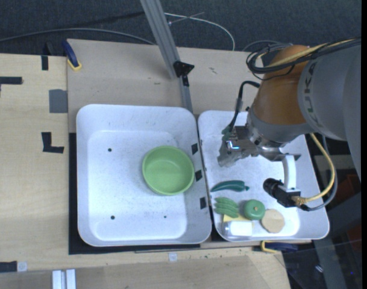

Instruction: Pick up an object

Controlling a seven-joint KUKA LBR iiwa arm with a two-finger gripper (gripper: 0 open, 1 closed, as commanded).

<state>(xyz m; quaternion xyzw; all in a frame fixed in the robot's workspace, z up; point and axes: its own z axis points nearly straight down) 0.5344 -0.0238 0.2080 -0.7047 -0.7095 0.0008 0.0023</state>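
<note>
My gripper (229,155) hangs over the middle of the right bin (313,221), above and a little left of the small objects there. Below it lies a dark green pepper-shaped piece (230,186). Nearer the front sit a light green ridged piece (227,207), a round green piece with a dark centre (254,209), a tan disc (273,221) and a pale yellow block (239,228). Nothing is visible between the gripper's tips. The arm's orange and grey body (291,95) covers the bin's back right part.
A green bowl (167,170) stands upright in the left bin (99,131), right of its centre. A grey metal pole (162,29) slants down to the divide between the bins. The wooden bench (26,161) stretches to the left.
</note>
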